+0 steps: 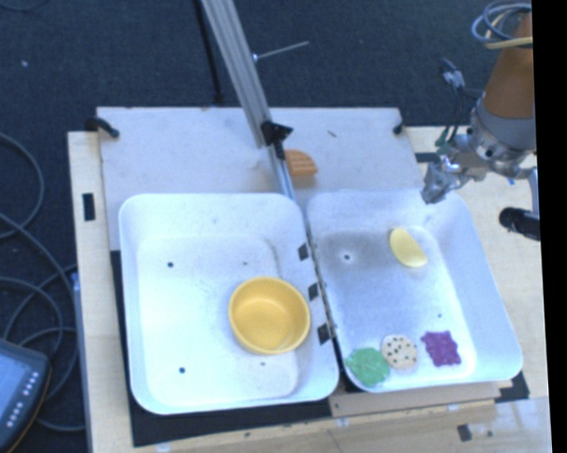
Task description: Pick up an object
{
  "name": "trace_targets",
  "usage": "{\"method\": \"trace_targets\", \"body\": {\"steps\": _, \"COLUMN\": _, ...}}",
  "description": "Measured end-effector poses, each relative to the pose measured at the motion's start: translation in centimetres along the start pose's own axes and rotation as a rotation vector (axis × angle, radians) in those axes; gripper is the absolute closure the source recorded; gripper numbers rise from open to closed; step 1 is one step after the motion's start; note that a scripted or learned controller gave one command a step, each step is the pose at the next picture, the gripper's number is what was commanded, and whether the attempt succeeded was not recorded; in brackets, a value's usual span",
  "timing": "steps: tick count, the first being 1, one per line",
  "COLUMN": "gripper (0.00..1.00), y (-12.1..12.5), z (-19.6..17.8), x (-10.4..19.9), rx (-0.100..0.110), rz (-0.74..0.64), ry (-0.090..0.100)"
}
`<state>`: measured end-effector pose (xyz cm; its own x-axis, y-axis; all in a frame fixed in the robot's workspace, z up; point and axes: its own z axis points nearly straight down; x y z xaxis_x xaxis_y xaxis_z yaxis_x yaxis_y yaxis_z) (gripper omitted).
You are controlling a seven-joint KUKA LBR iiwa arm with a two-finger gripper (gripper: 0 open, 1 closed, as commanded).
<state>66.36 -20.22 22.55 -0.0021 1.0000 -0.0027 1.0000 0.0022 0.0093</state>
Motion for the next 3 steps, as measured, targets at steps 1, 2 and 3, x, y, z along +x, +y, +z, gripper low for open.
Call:
{"method": "trace_targets", "body": {"steps": 1, "gripper": 1.0, "y": 0.2, "z": -5.3, "x": -0.2, "rx": 0.002, "rz": -0.002, "ry": 0.0}}
{"method": "trace_targets", "body": {"steps": 2, "gripper": 1.0, "y": -0.8, "z": -4.4, "x": 3.9, "rx": 0.009, "rz": -0.002, "ry": 0.001}}
{"method": "trace_targets", "body": {"steps": 3, "gripper": 1.0, "y": -1.5, "z": -4.7, "x": 8.2, "rx": 0.008, "rz": -0.003, "ry": 0.002}}
